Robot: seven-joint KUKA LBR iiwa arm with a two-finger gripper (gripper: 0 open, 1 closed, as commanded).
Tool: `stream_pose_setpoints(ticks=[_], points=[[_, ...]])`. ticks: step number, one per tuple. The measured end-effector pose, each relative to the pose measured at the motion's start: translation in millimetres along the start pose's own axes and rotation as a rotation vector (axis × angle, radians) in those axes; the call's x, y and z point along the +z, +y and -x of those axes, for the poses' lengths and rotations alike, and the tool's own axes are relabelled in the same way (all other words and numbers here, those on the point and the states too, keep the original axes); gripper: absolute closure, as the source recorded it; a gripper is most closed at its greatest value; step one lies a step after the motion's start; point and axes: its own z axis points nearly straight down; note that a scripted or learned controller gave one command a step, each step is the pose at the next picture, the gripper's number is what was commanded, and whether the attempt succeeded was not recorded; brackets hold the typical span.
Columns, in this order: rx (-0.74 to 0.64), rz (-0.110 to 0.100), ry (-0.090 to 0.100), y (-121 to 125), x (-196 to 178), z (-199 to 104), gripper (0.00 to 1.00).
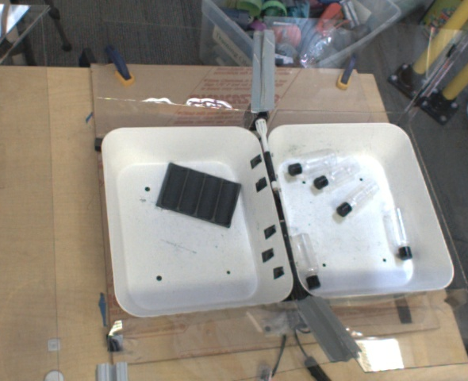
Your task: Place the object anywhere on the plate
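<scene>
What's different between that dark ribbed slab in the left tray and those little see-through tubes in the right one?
The black plate is one flat, opaque, ribbed rectangle, lying alone and slightly askew in the left bin. The clear tubes are several, slim, round and transparent, each with a black cap, scattered at different angles across the right bin. The plate is far wider than any tube. Both lie flat on white bin floors.

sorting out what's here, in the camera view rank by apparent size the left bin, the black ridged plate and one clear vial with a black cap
1. left bin
2. black ridged plate
3. clear vial by the right bin's right wall, smallest by far
</scene>
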Motion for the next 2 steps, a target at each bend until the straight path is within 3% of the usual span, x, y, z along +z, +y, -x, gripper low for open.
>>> stream_pose_setpoints(ticks=[2], points=[[-0.519, 0.0, -0.003, 4.0, 1.0, -3.4, 1.0]])
